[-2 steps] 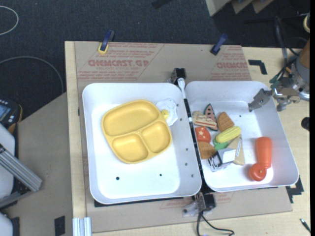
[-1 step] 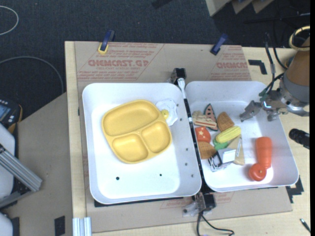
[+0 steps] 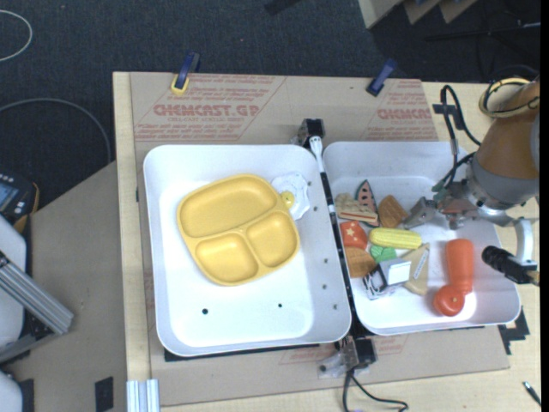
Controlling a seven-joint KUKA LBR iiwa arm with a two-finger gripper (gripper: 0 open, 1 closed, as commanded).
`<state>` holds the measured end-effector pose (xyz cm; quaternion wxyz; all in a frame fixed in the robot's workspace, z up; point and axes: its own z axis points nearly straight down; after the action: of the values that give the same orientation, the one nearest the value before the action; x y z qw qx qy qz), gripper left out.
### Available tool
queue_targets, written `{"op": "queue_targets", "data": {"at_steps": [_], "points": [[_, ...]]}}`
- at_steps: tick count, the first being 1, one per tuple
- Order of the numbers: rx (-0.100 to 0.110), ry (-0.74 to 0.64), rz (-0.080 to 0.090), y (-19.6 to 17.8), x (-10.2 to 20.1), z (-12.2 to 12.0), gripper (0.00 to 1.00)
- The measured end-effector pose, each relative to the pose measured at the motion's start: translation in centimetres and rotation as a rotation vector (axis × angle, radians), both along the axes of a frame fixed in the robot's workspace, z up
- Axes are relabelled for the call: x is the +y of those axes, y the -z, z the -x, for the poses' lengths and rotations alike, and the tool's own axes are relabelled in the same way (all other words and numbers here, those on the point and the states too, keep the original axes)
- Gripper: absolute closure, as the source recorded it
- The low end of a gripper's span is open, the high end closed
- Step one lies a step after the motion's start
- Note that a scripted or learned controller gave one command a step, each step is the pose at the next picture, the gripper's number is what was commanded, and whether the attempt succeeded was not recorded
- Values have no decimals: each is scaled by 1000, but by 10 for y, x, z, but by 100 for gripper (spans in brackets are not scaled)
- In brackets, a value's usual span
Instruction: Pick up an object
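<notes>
Fingers' state can't be told; gripper [image 3: 429, 209] hangs low at right bin's [image 3: 506, 312] upper right, above the toys [image 3: 390, 247]. Nothing lifted; the pick remains to do.

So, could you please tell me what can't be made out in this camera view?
- Gripper: small and blurred over the right bin; open or shut cannot be told, nor whether it holds anything.
- Food pile: pieces overlap, so the lower ones are partly hidden and hard to name.
- Arm: cut off by the frame's right edge.
- Small item beside the yellow tray: too small to identify.
</notes>
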<state>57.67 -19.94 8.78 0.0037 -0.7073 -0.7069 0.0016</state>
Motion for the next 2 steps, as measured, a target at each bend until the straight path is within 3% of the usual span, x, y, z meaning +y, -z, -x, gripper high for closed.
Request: {"op": "queue_targets", "data": {"at_steps": [1, 2], "points": [[-4, 0, 2, 3, 0, 0, 0], [-8, 1, 3, -8, 0, -1, 100]]}}
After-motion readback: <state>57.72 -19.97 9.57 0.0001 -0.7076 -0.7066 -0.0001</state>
